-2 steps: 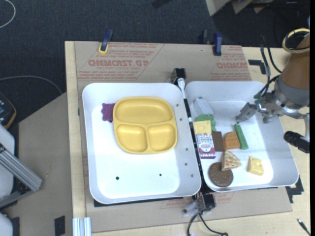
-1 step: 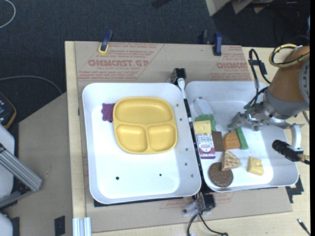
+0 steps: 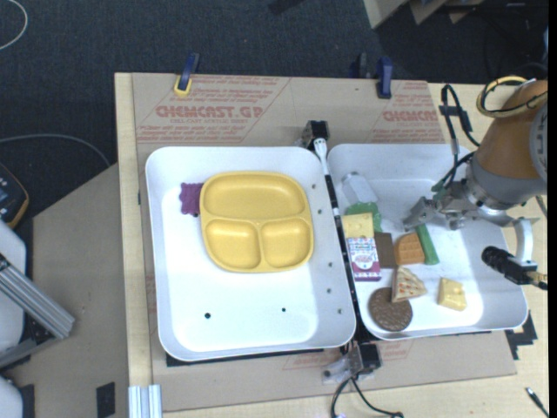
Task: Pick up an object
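Bins: two, white, side by side on the bench (image 3: pixel 261 103). Left bin (image 3: pixel 174 303) held one yellow tray (image 3: pixel 257 219) with three compartments, all bare, plus one purple piece (image 3: pixel 189 198) touching the tray's left edge. Two dark specks sat on the floor near the front.

Right bin (image 3: pixel 500 307) held the clutter, roughly eight items, all toward its left and middle. Clear wrapped item (image 3: pixel 355 186) at the back. Green block (image 3: pixel 362 209) just in front of it, yellow block (image 3: pixel 357 226) touching that, then a red-and-white packet (image 3: pixel 363 258) along the left wall. Brown round (image 3: pixel 389 310) at the front rim, tan wedge (image 3: pixel 406 285) overlapping its top edge. Orange-brown slice (image 3: pixel 409 250) mid-bin with a green stick (image 3: pixel 426 244) just beside it on the right. Yellow chunk (image 3: pixel 452 294) sat apart toward the right.

Arm (image 3: pixel 513 151) came in from the right, one, over the right bin. Gripper (image 3: pixel 432 212) was low, just above the green stick's back end. Nothing visible between the fingers; can't tell whether they were spread or closed from this angle.
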`<state>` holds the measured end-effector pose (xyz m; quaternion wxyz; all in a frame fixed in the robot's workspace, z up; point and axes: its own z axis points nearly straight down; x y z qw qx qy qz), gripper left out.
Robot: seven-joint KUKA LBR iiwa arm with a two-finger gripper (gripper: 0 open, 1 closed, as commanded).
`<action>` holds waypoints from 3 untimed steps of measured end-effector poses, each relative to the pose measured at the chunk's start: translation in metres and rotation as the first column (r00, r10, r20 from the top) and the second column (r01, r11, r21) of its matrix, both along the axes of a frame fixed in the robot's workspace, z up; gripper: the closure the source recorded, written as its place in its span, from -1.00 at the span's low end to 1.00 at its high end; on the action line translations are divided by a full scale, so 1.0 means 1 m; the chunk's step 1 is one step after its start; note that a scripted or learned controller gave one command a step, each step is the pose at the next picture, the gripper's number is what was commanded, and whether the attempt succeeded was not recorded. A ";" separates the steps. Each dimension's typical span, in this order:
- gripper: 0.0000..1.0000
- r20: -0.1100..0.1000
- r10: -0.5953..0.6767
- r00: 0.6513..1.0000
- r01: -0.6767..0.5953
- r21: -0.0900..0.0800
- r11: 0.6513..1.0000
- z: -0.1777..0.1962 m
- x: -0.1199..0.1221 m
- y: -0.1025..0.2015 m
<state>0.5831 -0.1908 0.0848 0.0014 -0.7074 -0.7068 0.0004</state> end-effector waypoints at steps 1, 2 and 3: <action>1.00 0.002 0.000 1.000 0.000 -0.001 1.000 0.010 0.000 0.000; 1.00 0.005 -0.001 1.000 0.001 -0.003 1.000 0.069 -0.003 -0.007; 1.00 0.009 0.002 1.000 -0.002 -0.004 1.000 0.129 0.006 -0.006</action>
